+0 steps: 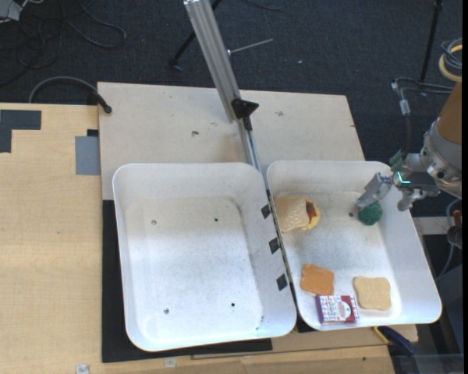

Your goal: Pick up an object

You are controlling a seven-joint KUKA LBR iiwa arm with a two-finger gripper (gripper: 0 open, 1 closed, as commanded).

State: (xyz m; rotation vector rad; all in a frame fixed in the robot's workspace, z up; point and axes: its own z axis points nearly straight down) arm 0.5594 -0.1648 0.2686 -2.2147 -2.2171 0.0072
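My gripper (pixel 382 206) hangs over the right bin's (pixel 421 287) far right corner, with its two fingers spread open. A small dark green object (pixel 370 216) lies on the bin floor, right at the tip of the left finger (pixel 368 195). It is not between the fingers, and nothing else is either. A sandwich-like toy (pixel 296 213) rests against the bin's left wall. At the near end of the bin lie an orange slice (pixel 317 279), a tan bread slice (pixel 372 293) and a small pink-red packet (pixel 336 309).
The left bin (pixel 132 209) stands beside the right one, separated by a divider with black clips (pixel 271 244). A metal rail (pixel 218 61) slants up from the back of the bins. Bare bin floor (pixel 351 248) lies between the sandwich and the near objects.
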